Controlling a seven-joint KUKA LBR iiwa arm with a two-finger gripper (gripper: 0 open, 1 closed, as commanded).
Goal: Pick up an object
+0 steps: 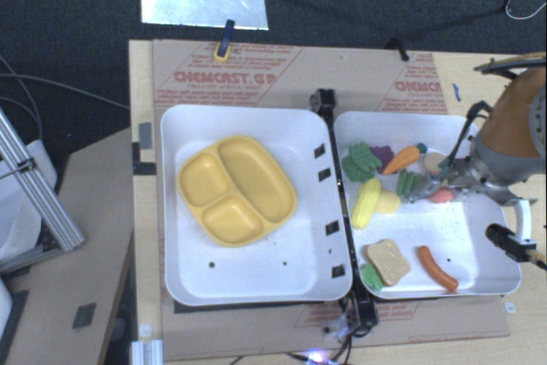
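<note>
The right bin (479,226) holds several toy foods. At its back lie a green broccoli (361,160), purple grapes (383,155) and an orange carrot (402,159). A yellow corn cob (367,202) lies mid-left, with a dark green vegetable (408,184) to its right. At the front are a bread slice (389,261) and a red sausage (438,267). My gripper (429,185) reaches in from the right and sits low in the bin, right beside the dark green vegetable, with a small red piece (441,196) just under it.
The left bin (184,269) carries a yellow divided plate (237,190). A black hinge strip (340,201) runs between the bins. The grey arm with its orange band (513,120) hangs over the right bin's right rim. A black part (506,242) sticks out near that rim.
</note>
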